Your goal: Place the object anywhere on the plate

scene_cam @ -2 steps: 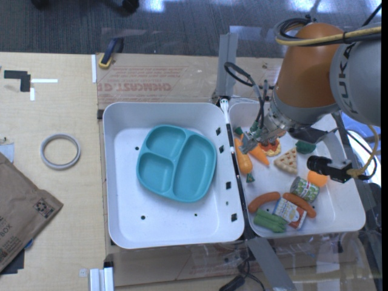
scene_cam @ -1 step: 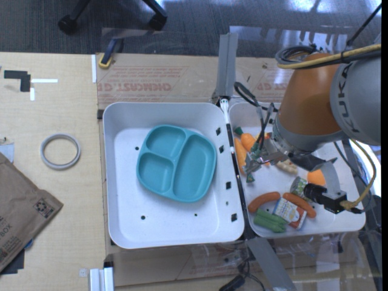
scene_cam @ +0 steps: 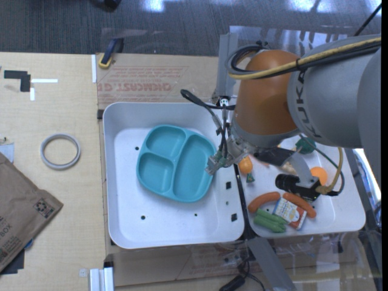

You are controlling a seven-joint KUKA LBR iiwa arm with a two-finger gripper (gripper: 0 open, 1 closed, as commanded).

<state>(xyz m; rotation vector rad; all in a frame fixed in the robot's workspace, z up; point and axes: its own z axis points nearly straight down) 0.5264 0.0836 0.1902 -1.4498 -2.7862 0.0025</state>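
Item inspected: the plate (scene_cam: 176, 165), a blue-green one with three sections, lying flat in the left bin (scene_cam: 121, 223), towards that bin's right side. Nothing lies on it.

The gripper (scene_cam: 216, 161) hangs at the plate's right rim, just over the edge. Whether it is clamped on anything, or stands apart or together, I cannot tell. A small grey-green lump shows at its tip, too small to read as cargo or as hardware. I therefore cannot confirm where the object itself is; if it is carried, it sits there at the tip.

Step in hand, as I judge it: the delivery, with the release not yet made. The next move calls for a short shift leftward so the tip stands over a section of the plate and not its rim, then a low release (a drop from the rim could roll off into the bin).

Surroundings: just right of the gripper, a small orange piece (scene_cam: 245, 164) sits at the wall between the bins. The right bin (scene_cam: 348, 217) holds a sausage (scene_cam: 265, 200), a green pod (scene_cam: 270, 222), a small carton (scene_cam: 284, 211) and an orange ball (scene_cam: 318, 176). On the bench to the left, well apart, lies a tape ring (scene_cam: 60, 151).

Obstruction: the arm's bulk covers much of the right bin.
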